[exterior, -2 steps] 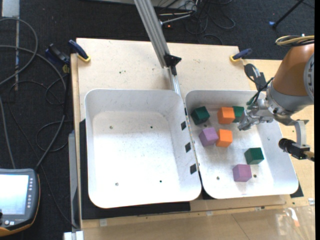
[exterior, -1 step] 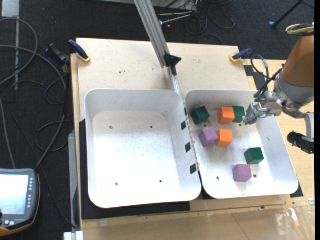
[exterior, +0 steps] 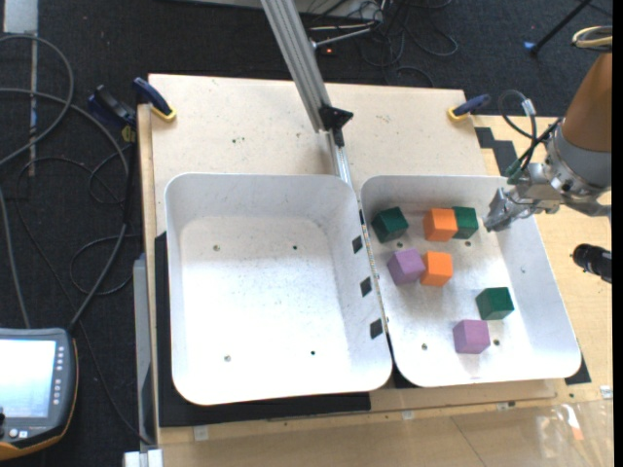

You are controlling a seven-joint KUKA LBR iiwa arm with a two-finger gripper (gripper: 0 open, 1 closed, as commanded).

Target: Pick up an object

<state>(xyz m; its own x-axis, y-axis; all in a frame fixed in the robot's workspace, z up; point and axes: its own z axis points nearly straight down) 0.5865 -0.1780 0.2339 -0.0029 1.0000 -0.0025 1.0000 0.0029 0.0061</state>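
Poised at the right rim of the right-hand bin, the robot's metal end effector (exterior: 498, 214) hangs at the tip of a grey arm with an orange band (exterior: 589, 115). From where I stand, nothing sits in its grasp, and I cannot tell how far it is open.

Two shallow white plastic bins lie side by side on a pale wooden bench (exterior: 263, 129). The left white bin (exterior: 195, 212) is speckled. The right white bin (exterior: 545, 319) carries seven small blocks. Along its far side sit a dark green cube (exterior: 390, 224), then an orange cube (exterior: 440, 224) touching a second dark green cube (exterior: 465, 222), the block nearest the end effector. Just in front, a purple cube (exterior: 406, 265) touches another orange cube (exterior: 437, 268). Further toward the near right, well apart from those, are a third green cube (exterior: 495, 303) and a second purple cube (exterior: 471, 336).

Judging by this, the pick is barely begun. Every block rests on the bin floor and none is lifted. What remains is to descend over one block, close on it and raise it clear. The green cube beside the end effector looks the likeliest target, though its orange neighbour crowds one side.

A blue and yellow clamp (exterior: 154, 101) grips the bench's far left corner.
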